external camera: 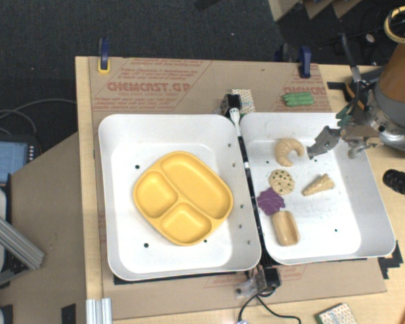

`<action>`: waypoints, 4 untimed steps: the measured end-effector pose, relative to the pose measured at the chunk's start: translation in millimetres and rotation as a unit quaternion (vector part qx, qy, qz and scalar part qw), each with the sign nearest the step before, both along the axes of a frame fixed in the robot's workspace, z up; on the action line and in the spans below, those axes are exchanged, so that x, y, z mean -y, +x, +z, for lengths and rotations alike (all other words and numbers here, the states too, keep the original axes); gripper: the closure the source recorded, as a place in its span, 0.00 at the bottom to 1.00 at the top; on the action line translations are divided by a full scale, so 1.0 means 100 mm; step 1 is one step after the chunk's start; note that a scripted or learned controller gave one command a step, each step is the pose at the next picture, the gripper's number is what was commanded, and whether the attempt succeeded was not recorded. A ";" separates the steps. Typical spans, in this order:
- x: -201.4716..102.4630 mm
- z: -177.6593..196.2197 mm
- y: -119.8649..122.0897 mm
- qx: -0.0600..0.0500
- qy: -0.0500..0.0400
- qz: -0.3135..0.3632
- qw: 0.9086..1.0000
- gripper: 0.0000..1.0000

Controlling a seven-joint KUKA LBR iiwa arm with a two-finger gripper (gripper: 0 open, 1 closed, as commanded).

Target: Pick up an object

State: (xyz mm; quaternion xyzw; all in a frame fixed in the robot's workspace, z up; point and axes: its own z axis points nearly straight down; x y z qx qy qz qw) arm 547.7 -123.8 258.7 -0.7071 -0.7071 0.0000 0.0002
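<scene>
While a yellow tray [182, 197] fills the left bin [115, 140], the gripper [334, 139] hangs spread over the right bin's [364, 221] croissant [288, 150]

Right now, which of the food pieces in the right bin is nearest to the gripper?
The croissant, the curved tan piece at the top of the group. It lies just left of the gripper; the cone-shaped piece sits lower.

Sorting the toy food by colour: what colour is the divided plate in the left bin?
Yellow; the divided plate shows clearly in the camera view.
</scene>
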 end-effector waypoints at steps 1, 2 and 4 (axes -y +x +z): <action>0.26 -1.81 -0.28 -0.003 0.001 -0.001 1.000 0.00; -0.34 -1.73 0.56 0.004 0.000 0.004 1.000 0.00; -0.32 -1.74 0.06 0.002 -0.001 0.001 1.000 0.00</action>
